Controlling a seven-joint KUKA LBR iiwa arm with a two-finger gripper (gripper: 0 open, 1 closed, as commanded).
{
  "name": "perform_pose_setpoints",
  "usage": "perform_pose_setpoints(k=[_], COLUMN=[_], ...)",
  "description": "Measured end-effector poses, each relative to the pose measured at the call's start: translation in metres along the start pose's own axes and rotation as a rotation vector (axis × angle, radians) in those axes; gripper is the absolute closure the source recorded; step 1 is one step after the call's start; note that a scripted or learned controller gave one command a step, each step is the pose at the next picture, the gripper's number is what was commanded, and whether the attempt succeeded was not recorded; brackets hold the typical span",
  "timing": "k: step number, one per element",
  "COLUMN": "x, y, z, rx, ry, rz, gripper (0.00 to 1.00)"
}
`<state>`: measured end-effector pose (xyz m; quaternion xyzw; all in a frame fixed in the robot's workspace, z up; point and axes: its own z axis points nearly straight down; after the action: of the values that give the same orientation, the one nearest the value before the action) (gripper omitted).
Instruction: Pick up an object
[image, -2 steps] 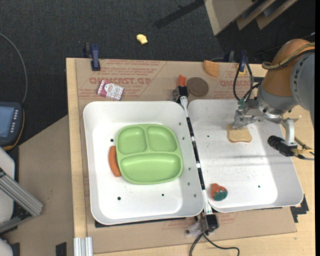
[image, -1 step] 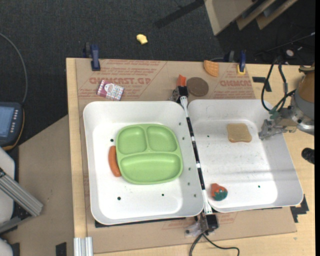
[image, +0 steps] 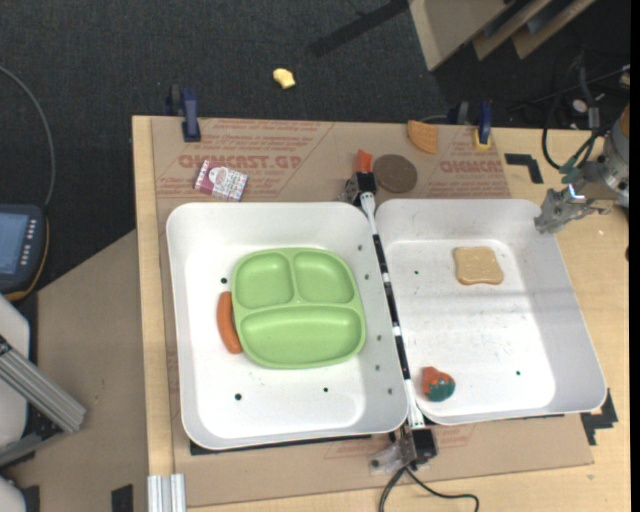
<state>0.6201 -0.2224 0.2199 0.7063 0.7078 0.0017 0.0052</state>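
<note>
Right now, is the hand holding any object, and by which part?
Nothing is held. The hand hangs at the right bin's far right corner, apart from the toast.

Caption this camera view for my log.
Gripper at right bin's far corner; tan toast slice inside; green divided plate in left bin.

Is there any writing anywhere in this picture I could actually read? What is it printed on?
"CHEMCAST GP": red print on the brown board under the bins, left half; some letters blurred.
The same red print repeats on the right half, partly covered, so not fully readable.
Small pink and white packet: print too small to read.
</note>
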Motion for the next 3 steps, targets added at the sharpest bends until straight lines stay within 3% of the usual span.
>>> perform_pose_setpoints(k=[1,2,3], x=[0.030,0.057,0.054], y=[-0.066,0.017,0.014], z=[-0.035,-0.014,-0.015], rx=[0.011,0.003,0.007], ry=[0.007,0.003,0.003], rz=[0.003,-0.004,0.001], gripper=[1.00,1.00,0.00])
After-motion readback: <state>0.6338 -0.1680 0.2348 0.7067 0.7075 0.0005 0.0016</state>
